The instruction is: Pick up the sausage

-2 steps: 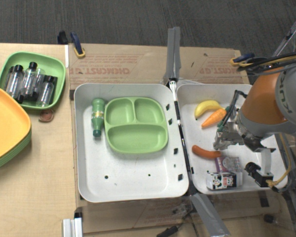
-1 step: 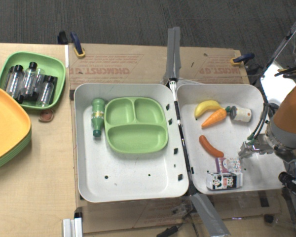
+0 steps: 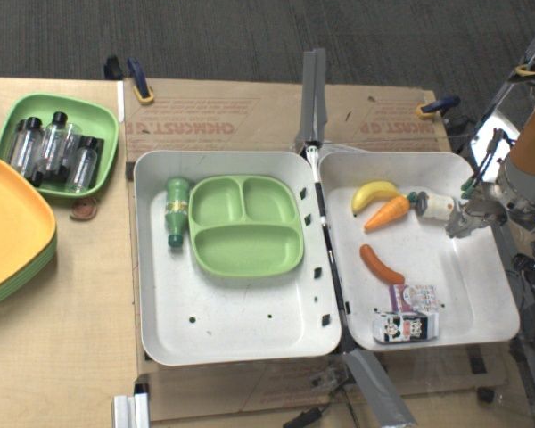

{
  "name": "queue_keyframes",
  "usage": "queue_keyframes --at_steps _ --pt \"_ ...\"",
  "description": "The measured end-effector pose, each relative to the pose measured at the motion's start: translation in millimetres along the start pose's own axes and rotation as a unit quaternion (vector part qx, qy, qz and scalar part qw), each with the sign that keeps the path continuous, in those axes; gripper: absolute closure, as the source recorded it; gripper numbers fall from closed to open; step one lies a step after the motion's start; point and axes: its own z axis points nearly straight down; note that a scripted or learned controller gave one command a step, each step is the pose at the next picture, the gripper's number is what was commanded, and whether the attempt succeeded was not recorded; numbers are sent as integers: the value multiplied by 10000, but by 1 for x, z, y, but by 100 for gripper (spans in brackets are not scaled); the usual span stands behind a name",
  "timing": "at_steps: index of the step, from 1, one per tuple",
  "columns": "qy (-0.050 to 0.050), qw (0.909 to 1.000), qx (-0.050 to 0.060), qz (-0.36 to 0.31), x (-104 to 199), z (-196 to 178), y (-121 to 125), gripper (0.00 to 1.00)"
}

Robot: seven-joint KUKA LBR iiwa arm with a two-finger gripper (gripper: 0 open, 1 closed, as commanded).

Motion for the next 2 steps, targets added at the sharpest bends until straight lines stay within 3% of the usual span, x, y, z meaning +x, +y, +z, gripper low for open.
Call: queue_keyframes --at_steps 1,2 --pt "5 9973 2 -735 5 36 -25 100" --pt "3 9992 1 399 -10 27 -34 100"
